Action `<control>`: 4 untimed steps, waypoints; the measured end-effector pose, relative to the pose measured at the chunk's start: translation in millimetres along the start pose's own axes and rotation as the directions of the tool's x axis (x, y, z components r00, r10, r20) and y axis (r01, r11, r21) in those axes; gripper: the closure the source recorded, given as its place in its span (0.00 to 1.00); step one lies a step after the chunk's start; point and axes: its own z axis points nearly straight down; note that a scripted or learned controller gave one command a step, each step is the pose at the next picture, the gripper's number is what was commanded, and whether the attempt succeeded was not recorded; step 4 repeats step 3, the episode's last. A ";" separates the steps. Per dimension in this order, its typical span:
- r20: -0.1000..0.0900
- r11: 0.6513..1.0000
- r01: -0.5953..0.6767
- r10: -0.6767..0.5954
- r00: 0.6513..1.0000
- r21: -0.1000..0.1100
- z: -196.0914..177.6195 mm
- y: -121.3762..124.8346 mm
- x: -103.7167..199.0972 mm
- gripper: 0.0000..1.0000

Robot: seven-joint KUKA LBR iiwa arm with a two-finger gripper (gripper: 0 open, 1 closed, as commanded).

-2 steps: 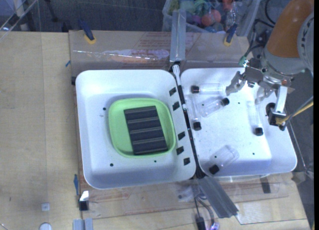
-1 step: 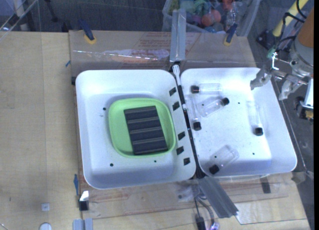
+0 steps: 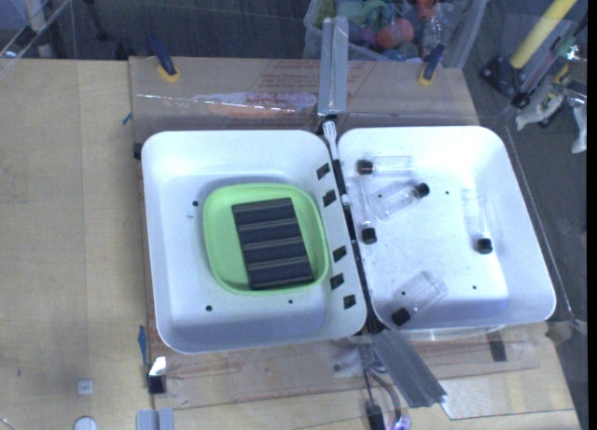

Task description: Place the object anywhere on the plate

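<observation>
A wooden bench [image 3: 65, 232] is seen carrying 2 white bins: the left bin [image 3: 168, 232] at 9 o'clock, the right bin [image 3: 522, 260] at 3 o'clock, touching along their inner edges.

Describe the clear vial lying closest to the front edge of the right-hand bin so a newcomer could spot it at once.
Start at the right-hand shallow white bin, beside the bin holding the green plate. Look to its front, near the divider, for the small clear plastic vial with a black cap, lying tilted with the cap toward the front left. Unlike the other clear vials, it lies alone, nearest the front edge.
</observation>
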 end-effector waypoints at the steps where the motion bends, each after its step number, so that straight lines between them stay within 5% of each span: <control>1: 0.000 0.999 -0.040 0.040 0.999 0.000 -72.7 33.8 22.8 0.00; 2: 0.000 0.991 -0.134 0.134 0.991 -0.002 -101.5 42.0 16.4 0.00; 4: 0.001 0.978 -0.210 0.210 0.978 0.001 -100.6 42.1 16.0 0.00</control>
